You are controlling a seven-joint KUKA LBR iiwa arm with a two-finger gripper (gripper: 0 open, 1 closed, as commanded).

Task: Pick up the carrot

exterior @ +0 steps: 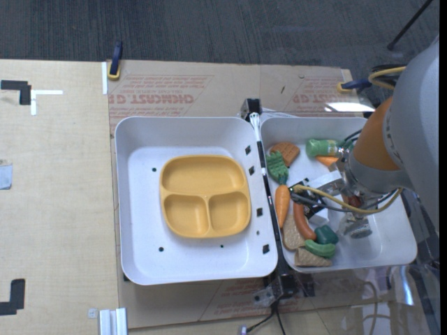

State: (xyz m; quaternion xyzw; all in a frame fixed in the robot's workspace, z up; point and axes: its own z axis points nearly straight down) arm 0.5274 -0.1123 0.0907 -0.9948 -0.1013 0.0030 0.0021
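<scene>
Carrot [281, 204] among toy foods in right bin [391, 246], beside pincer [357, 227].

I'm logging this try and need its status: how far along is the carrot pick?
Done: the arm has reached into the right bin. In hand: the gripper hangs over the bin floor, right of the food pile, with nothing seen between its fingers. Left: the carrot lies by the bin's left wall, ungrasped; it must be reached, gripped and lifted.

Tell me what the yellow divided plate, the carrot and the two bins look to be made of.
Yellow divided plate: likely moulded plastic, matte, with soft rounded ridges between its three compartments.
Carrot: probably toy plastic or rubber; uniform orange, smooth, slight sheen.
Left bin and right bin: apparently thin formed white plastic with rounded corners and a faint gloss.
</scene>
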